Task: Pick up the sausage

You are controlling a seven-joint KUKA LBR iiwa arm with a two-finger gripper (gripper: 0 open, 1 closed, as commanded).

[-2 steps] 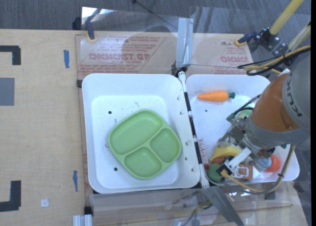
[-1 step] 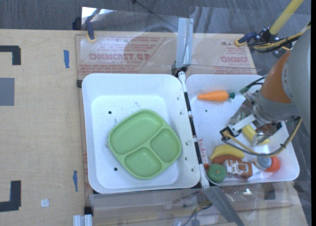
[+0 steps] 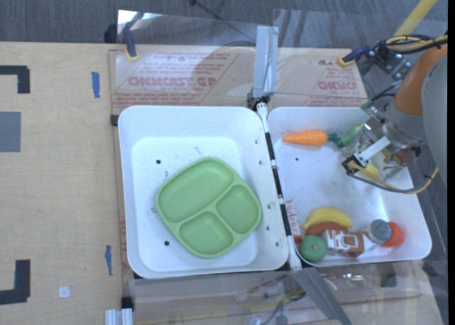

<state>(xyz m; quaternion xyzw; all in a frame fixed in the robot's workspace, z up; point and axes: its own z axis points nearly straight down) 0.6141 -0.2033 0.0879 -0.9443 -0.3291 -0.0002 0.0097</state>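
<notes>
The sausage (image 3: 325,229) is a short reddish-brown piece near the front of the right bin (image 3: 323,188). It lies just under a yellow banana (image 3: 328,216) and is partly covered by a brown bottle with a white label (image 3: 350,243). My gripper (image 3: 375,147) hangs over the bin's right side near the back, well behind the sausage and not touching it. The wrist above the gripper hides how it stands.
An orange carrot (image 3: 306,138) with a green top lies at the back of the right bin, left of the gripper. A green ball (image 3: 313,247) and an orange piece (image 3: 395,234) sit along the front. The left bin (image 3: 142,139) holds a green divided plate (image 3: 207,206).
</notes>
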